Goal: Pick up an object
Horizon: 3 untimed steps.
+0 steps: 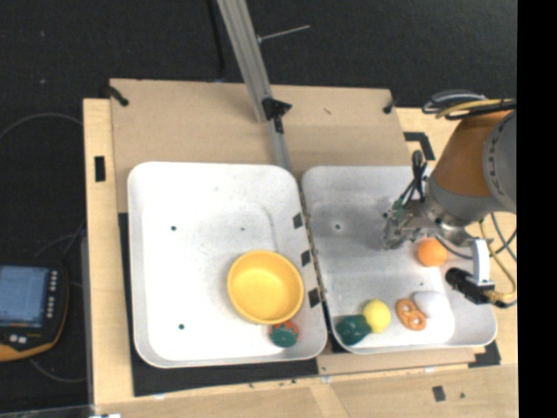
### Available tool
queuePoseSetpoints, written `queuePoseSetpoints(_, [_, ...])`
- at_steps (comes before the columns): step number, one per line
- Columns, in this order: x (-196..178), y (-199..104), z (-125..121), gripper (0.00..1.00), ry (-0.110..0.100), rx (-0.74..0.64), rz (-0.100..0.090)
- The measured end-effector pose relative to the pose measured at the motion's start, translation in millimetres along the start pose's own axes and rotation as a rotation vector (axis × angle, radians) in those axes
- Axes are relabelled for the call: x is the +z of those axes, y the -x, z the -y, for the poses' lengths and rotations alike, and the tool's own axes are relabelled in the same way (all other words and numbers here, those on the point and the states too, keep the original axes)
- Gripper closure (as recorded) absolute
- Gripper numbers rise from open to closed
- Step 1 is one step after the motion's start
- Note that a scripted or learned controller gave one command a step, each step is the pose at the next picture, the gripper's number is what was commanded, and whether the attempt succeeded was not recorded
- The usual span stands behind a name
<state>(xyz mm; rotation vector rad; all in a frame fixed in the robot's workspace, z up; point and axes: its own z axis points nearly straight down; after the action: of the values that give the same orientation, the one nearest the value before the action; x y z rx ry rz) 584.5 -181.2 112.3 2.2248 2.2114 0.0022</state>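
Clearly our gripper (399,231) hangs beside the orange ball (431,252); we cannot tell how its jaws stand. We judge the ball light, smooth, likely to roll; grip across its middle.

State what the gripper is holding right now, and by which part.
Cannot be told. The gripper hangs low over the right white bin, beside the small orange ball; no object is visible at its tip.

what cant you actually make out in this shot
- Small teal and red object, camera view: partly hidden behind the round yellow plastic bowl; shape unclear.
- Gripper, camera view: too small and dark to read its state.
- Pale whitish object beside the orange patterned piece: blends into the right white bin.
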Motion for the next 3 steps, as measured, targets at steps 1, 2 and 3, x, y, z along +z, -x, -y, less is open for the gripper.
queuePoseSetpoints(1, [-58.8,-4.3,5.3,1.00,0.002,-0.006,-0.001])
queuePoseSetpoints(2, [-111.2,6.3,-1.2,1.00,0.002,-0.009,0.000])
queuePoseSetpoints(3, [-158.5,7.6,-2.8,1.00,0.003,-0.009,0.000])
